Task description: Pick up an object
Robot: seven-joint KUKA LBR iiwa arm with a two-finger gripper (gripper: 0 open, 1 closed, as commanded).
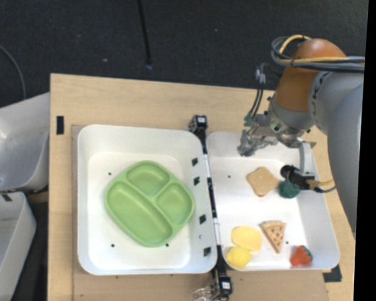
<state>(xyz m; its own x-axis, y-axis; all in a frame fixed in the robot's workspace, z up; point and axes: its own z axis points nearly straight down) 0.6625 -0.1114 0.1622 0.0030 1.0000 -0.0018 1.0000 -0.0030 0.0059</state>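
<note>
Well, my gripper (pixel 251 145) hovers over right bin (pixel 228 158) far corner; finger state, cannot tell. Nearest target: tan bread slice (pixel 262 181), mid-bin, just beside teal piece (pixel 289 190). Likely light, stiff plastic (slippery too). Pinch across narrow edges.

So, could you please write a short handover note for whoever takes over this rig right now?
Hand: hovering over the far end of the right bin, holding nothing visible.
Right bin contents: tan bread slice, teal piece, pizza slice, two yellow pieces, strawberry.
Left bin: green divided plate.
Done: nothing picked yet.
Left: lower onto one object, probably the nearby bread slice, grasp and lift.
</note>
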